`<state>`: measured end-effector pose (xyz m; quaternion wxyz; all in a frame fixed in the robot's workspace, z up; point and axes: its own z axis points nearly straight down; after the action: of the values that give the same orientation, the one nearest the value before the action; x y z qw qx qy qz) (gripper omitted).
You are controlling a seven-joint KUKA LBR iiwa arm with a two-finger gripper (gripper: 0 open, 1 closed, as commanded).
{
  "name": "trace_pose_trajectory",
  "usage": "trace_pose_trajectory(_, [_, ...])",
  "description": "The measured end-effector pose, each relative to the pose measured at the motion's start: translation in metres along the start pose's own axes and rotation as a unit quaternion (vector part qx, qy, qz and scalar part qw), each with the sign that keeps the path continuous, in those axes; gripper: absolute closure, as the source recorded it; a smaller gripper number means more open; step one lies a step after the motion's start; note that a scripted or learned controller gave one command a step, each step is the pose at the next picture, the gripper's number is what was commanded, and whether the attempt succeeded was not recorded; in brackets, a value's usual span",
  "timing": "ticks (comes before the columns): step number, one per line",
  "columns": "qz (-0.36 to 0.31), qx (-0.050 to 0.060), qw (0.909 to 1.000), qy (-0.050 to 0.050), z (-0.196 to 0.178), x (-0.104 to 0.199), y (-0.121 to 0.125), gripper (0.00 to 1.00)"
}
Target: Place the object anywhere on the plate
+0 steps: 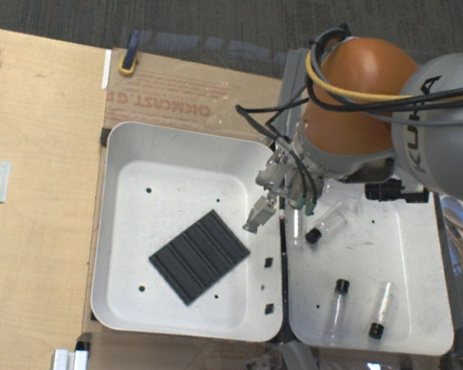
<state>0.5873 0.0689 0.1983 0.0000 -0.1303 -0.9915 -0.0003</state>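
My gripper (274,217) hangs over left bin (132,155) at its 3 o'clock edge, fingers slightly apart, gripping nothing; dark ribbed plate (200,256) at 7 o'clock, three vials (339,306) at 4 o'clock in right bin (416,340).

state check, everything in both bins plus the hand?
dark ribbed plate: flat in the left bin, turned at a slant, nothing on it.
hand: over the left bin's right edge, apart from the plate, nothing seen in it.
three clear vials with black caps: lying in the right bin, untouched.
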Motion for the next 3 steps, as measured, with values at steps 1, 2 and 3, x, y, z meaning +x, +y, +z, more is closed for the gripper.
trace_pose_trajectory(1, [-0.145,-0.001,0.9895,-0.002,-0.055,-0.032,0.037,0.0])
trace_pose_trajectory(2, [-0.511,-0.001,0.8597,-0.002,-0.017,-0.067,0.032,0.0])
trace_pose_trajectory(3, [-0.748,-0.001,0.6635,-0.003,-0.084,-0.055,0.077,0.0])
